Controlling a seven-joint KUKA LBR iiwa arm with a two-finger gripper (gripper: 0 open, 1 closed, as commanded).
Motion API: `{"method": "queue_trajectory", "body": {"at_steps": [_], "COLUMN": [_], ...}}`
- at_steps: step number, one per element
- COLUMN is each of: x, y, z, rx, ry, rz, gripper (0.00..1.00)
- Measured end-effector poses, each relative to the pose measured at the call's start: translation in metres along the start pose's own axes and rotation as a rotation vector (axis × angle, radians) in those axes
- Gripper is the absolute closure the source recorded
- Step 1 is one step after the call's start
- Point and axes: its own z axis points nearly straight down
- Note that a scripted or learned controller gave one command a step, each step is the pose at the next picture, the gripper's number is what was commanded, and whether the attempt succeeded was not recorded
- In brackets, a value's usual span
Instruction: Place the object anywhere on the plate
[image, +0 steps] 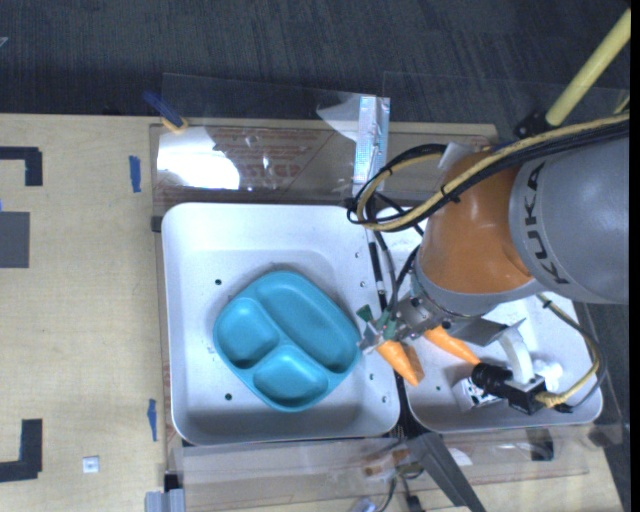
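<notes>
Bench: pale wooden top (80, 300) reaching to the view's left edge, with black corner marks (30, 165) and short strips of blue tape (135, 172) on it.
Arm: grey body (570, 220) coming in from the view's right, its orange band (470, 240) hanging over the ridge between the two bins and hiding much of the right-hand one.
Plate bin: shallow white bin (200, 240) on the view's left, with the plate lying slightly right of its middle.
Other bin: white bin (440, 400) on the view's right, bare floor showing along its lower part.
Clear sheet: a glossy transparent panel (260, 155) stands along the far edge of the plate bin.
Plate: blue, rounded and divided into three compartments (300, 310), turned at a slant, with nothing resting in any compartment.
Cables: black and yellow loops (400, 215) run from the wrist up over the far rim.
Gripper: it sits (388, 325) just off the plate's right edge, over the ridge between the bins; whether it is open, closed or gripping anything cannot be told from here.
Orange carrot-shaped piece: it lies (402, 360) directly below the gripper in the view, across the ridge between the bins, just beside the plate's rim but not on the plate; touching the gripper or merely under it, unclear.
Second orange piece: similar in shape (452, 347), in the other bin, near the first and partly under the wrist.
Green bit: small and blurred (366, 316), at the gripper's left side by the plate's rim.
</notes>
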Motion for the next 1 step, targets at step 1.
{"method": "queue_trajectory", "body": {"at_steps": [1], "x": [0.0299], "y": [0.0852], "z": [0.0348], "rx": [0.000], "ry": [-0.002], "rz": [-0.051], "gripper": [1.00]}}
